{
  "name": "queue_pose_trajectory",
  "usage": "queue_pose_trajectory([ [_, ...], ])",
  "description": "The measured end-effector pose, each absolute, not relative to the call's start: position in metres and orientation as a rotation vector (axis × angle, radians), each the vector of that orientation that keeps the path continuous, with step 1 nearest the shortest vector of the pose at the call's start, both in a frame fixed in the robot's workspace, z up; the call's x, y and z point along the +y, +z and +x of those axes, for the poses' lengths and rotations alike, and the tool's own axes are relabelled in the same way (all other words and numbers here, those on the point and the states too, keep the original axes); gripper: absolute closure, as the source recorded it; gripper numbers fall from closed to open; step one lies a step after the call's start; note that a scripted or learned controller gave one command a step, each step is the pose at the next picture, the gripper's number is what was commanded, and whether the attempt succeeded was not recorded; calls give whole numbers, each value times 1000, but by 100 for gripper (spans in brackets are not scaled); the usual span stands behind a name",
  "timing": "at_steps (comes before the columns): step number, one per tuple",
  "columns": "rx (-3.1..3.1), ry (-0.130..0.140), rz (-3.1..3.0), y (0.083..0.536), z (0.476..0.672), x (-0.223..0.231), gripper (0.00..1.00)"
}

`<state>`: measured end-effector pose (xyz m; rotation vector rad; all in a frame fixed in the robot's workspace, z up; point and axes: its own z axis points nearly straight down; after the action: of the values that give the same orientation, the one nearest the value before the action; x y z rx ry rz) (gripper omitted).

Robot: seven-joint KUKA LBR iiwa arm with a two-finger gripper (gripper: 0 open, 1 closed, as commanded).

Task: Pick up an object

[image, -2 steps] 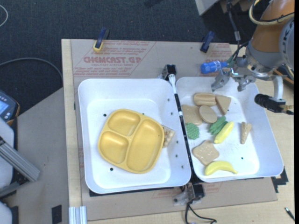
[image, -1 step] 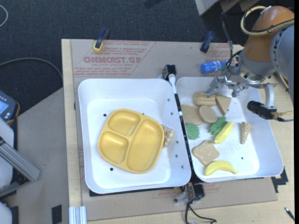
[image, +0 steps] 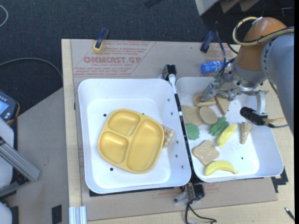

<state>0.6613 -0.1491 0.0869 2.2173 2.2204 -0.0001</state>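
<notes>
My gripper (image: 223,91) hangs low over the far left part of the right bin (image: 266,164), beneath the orange band of the arm. Right under and beside it lie tan toy bread pieces (image: 205,99) and a tan slice (image: 221,105); contact with them is hidden. Nearer the front lie two round tan cookies (image: 209,115), a green leafy piece (image: 218,125), another green piece (image: 192,131), a yellow lemon-like piece (image: 226,134), a tan cone (image: 245,132), a square cracker (image: 205,152) and a yellow banana (image: 219,168).
The left bin (image: 88,92) holds a yellow divided plate (image: 131,140) with a small tan piece (image: 168,135) at its right edge. A blue object (image: 211,67) lies on the bench behind the right bin. Clamps (image: 99,40) sit at the board's far edge.
</notes>
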Motion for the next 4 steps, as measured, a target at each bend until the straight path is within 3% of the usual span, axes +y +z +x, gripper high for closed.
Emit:
queue_pose_trajectory([
  [1, 2211, 6, 2206, 104, 664, -152, 100],
  [3, 2219, 4, 2217, 206, 661, -147, 100],
  [4, 2219, 5, 2216, 227, 662, -147, 100],
])
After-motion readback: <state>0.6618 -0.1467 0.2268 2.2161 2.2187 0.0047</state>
